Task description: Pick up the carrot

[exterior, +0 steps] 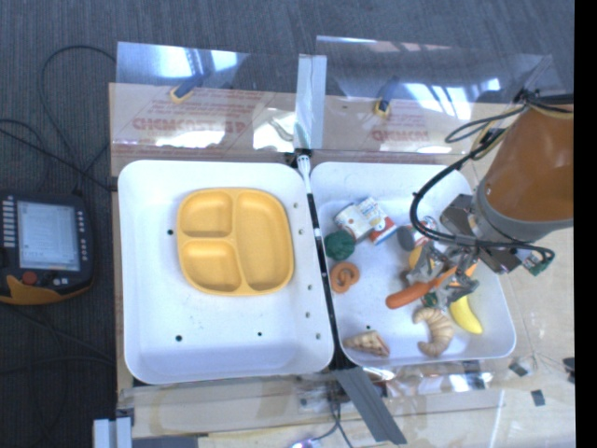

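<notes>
**Carrot lies just below-left of the gripper in the right bin**

Carrot (409,296) rests on the floor of the right bin (373,180), in the lower right of the frame, its long axis running left to right with a slight upward tilt toward the right end. That right end sits under or against the gripper (440,271), which hangs among clutter; a banana (465,315) and a croissant (436,329) lie just below. Whether the gripper is spread or pinching anything cannot be told. The arm (532,171) enters from the right edge, wrist pointing down and leftward over the bin.
</notes>
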You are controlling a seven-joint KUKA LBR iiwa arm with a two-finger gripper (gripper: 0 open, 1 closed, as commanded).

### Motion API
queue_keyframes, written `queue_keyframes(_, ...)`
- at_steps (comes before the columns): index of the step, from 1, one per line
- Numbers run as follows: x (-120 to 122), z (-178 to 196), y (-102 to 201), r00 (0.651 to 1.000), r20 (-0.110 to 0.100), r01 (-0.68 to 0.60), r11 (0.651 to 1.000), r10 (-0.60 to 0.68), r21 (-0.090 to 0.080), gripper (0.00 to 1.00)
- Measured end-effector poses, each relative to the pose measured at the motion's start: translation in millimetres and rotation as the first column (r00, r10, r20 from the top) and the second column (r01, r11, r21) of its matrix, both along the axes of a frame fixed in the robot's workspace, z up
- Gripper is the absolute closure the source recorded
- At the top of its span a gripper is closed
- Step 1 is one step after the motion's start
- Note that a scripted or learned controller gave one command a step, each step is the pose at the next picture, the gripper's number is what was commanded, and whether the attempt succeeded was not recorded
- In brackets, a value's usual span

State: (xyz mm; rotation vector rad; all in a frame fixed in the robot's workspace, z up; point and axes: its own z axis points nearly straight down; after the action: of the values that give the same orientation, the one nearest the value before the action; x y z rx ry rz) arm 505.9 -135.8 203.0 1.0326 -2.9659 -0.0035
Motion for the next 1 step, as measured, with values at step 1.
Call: queue_keyframes(1, 19.7, -12.1, 25.7, 0.989, 0.002, -0.150, 0.989, 0.150, 0.001, 1.00)
